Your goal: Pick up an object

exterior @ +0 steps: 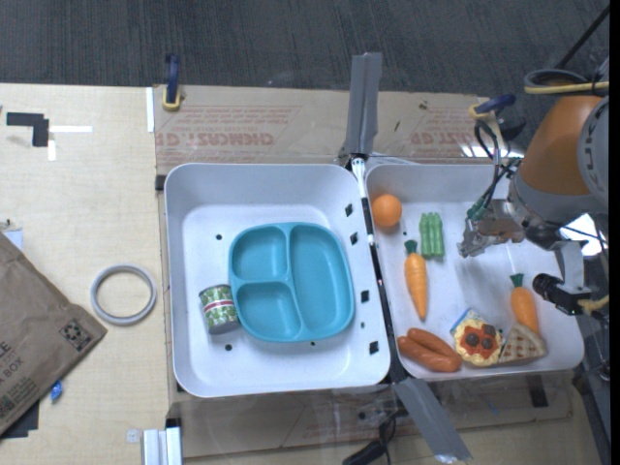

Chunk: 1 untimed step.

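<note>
the gripper (477, 240) hangs over the right bin (572, 356), near its far side. i cannot tell if it is released or clenched, because it looks small and dark from up here. nothing can be seen in its grip.

just to the left of the gripper lie the green beans (430, 234), side by side. a bit further left and away sits the orange (387, 210), close to the bin's left wall. left of the gripper and nearer to us is the long carrot (416, 279), with its green top pointing to the far side. on the near right of the gripper is a small carrot (524, 307), close to the arm (567, 153). nearer to us than the gripper lie the pizza slice (477, 337) and a waffle piece (523, 345), touching each other. the hot dog (428, 349) is just left of the pizza slice.

far to the left of the gripper is the left bin (184, 289). in it sits a blue plate (291, 281) with three parts, and a small can (219, 308) touches the plate's left edge. even further left, on the bench, lies a tape ring (123, 293).
</note>
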{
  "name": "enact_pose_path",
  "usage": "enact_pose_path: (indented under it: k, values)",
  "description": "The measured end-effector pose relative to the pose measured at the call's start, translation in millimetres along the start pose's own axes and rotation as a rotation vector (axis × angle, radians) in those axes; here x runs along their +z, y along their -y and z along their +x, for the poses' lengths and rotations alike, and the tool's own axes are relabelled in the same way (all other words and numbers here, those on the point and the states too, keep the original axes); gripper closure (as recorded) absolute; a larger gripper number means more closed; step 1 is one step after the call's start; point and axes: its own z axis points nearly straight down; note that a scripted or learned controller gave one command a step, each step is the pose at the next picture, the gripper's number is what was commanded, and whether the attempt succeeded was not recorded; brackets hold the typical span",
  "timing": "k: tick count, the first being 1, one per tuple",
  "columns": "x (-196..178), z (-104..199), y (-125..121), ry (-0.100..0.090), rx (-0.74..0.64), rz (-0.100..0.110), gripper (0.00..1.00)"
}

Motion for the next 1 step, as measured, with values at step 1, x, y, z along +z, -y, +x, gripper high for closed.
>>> enact_pose_path:
  k: [1]
  values:
    - [0.1,0.0,0.0,0.0,0.0,0.0,0.0]
